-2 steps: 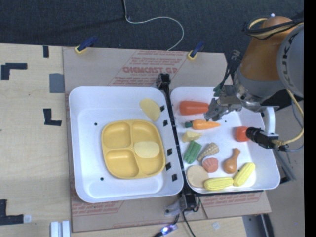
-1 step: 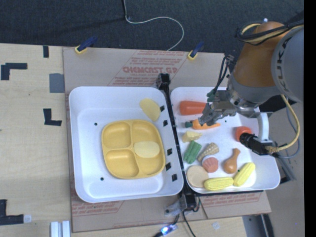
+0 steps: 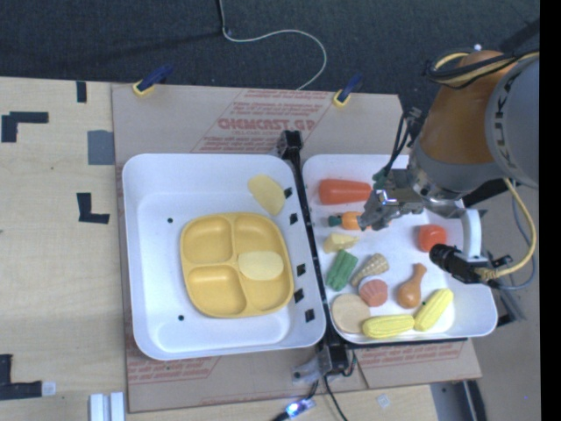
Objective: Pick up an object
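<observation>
My gripper (image 3: 377, 212) hangs low over the upper middle of the right bin (image 3: 478, 323). It is just right of a small orange piece with a green end (image 3: 348, 221) and just below an orange carrot (image 3: 344, 189). I see nothing held in it. A red tomato (image 3: 432, 237) lies to its right. Below it lie a pale yellow piece (image 3: 340, 242), a green vegetable (image 3: 342, 269), a beige cob (image 3: 370, 268), a pink piece (image 3: 374, 292) and a drumstick (image 3: 410, 288).
A yellow corn (image 3: 433, 309), a banana (image 3: 387, 325) and a tan round piece (image 3: 349, 310) line the right bin's front wall. The left bin (image 3: 145, 235) holds a yellow divided plate (image 3: 215, 288) with a pale slice (image 3: 261, 265), and a yellow piece (image 3: 267, 194).
</observation>
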Action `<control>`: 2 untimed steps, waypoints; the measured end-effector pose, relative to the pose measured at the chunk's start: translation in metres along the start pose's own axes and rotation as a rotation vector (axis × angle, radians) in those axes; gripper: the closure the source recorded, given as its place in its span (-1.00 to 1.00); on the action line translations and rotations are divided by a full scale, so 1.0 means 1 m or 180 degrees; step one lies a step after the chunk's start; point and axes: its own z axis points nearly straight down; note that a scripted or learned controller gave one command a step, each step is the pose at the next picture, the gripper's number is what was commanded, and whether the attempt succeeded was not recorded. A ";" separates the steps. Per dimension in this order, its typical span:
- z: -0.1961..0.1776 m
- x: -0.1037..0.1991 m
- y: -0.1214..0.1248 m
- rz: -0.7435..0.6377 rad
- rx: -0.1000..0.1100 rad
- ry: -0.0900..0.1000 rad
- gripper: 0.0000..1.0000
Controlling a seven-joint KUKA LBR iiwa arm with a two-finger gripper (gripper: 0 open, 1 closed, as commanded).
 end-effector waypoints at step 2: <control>-0.014 0.005 0.007 -0.0005 -0.0011 0.0003 1.00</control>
